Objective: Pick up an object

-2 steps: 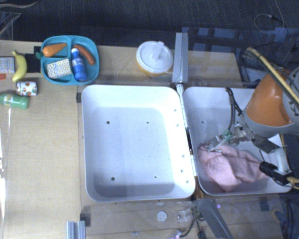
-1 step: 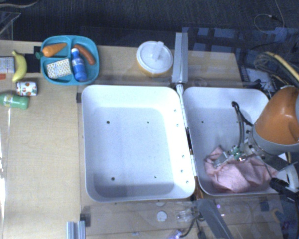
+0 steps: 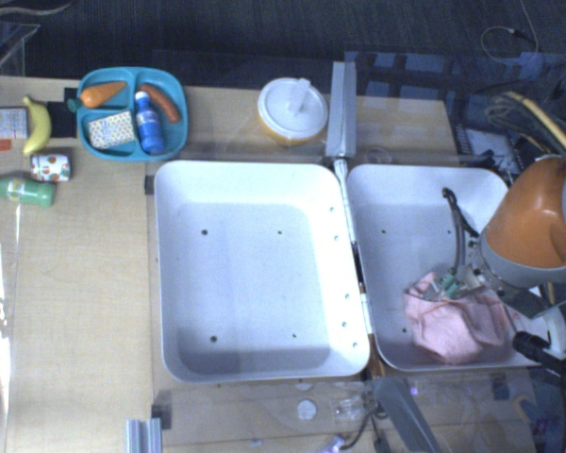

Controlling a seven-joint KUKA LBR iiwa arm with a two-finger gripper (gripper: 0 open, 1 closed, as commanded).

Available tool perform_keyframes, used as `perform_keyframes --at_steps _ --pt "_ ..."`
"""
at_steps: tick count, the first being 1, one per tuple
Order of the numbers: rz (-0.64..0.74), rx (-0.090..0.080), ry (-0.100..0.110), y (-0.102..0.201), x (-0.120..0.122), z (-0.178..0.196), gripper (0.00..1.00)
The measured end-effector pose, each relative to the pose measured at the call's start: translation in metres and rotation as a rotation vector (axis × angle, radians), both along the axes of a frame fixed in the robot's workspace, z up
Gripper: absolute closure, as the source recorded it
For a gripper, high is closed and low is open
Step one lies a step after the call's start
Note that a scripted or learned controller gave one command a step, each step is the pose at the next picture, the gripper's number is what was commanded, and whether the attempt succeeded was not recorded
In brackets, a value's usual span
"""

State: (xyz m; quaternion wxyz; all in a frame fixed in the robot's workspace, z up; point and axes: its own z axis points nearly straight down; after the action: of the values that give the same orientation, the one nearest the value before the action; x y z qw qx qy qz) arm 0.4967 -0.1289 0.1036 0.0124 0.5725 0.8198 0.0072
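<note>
Pink cloth (image 3: 457, 324) lies crumpled in the right bin (image 3: 406, 206), toward its near right part, and it is the only loose thing in either of the 2 bins, so it is the likely target. The left bin (image 3: 245, 262) offers the arm nothing to grasp. The gripper (image 3: 453, 284) sits low over the cloth's upper left edge, with the grey wrist and orange band rising to the right of it; it looks to be at or touching the fabric. Whether it is spread or closed I cannot tell, since the tips are small and partly lost against the folds, and no fabric can be seen pinched between them. I judge this to be the reach or grasp stage, the cloth not yet lifted: it spreads flat on the bin floor. Soft fabric gives no firm edge, so a pinch at a raised fold should hold better than one on a flat patch. Outside the bins, a blue tray (image 3: 174, 92) of toy food, a banana (image 3: 38, 125) and a lidded cup (image 3: 292, 109) stand well apart on the bench, out of the working area.
</note>
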Motion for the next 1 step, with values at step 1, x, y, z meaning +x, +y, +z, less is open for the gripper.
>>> perform_keyframes --at_steps 1 --pt "0.000 0.000 0.000 -0.0002 -0.0001 0.0000 0.00"
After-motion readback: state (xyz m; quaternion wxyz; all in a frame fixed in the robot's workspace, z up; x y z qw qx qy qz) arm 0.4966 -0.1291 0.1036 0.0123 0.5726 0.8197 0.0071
